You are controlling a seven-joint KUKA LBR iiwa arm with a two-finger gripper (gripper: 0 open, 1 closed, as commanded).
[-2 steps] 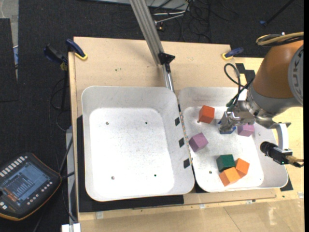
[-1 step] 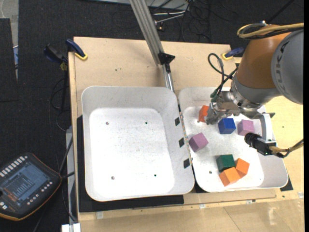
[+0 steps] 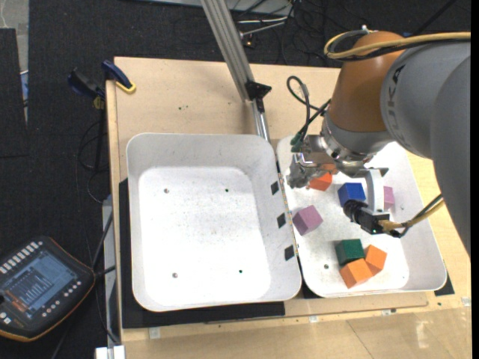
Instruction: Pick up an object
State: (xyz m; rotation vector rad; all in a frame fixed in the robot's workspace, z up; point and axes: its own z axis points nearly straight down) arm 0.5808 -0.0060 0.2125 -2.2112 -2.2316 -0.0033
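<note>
Purple cube [image 3: 307, 219] sitting loose near the right bin's left wall, blue block [image 3: 351, 194] mid-bin, small orange block [image 3: 322, 181] just up-left of it, pale pink piece [image 3: 388, 197] to its right, green cube [image 3: 349, 251] touching two orange blocks [image 3: 364, 266] near the front edge

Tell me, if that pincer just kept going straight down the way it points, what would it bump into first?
Probably the small orange block lying right under the pincer in the right-hand bin. Depth is hard to judge from above, so it may already be touching.

Fixed overhead camera, slanted down over bins [image 3: 142, 200].
</note>
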